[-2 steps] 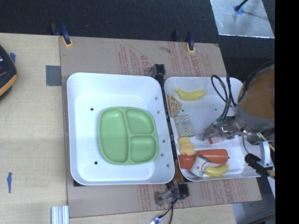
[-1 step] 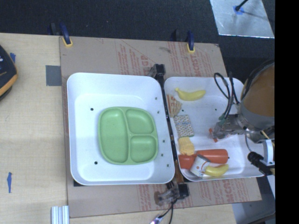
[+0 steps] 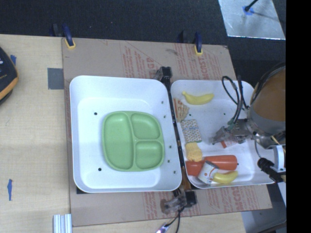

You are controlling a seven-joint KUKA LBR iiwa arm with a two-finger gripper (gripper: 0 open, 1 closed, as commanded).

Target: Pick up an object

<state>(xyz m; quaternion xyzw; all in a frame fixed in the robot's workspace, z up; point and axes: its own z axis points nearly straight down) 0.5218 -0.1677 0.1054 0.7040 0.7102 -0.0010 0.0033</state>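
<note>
Grey end effector (image 3: 224, 136) (fingers indistinct) low over right bin (image 3: 214, 111), arm cropped.

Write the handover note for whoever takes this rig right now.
Gripper: low inside the right bin, near its middle; what it is doing with its grip cannot be made out, and nothing is seen held.
Right bin's things: banana at the far end, patterned packet by the divider, yellow piece below that, red-orange sausage and a second banana at the near end.
Left bin: green divided plate.
Done: nothing lifted.
Left: grasp and raise one object.
</note>
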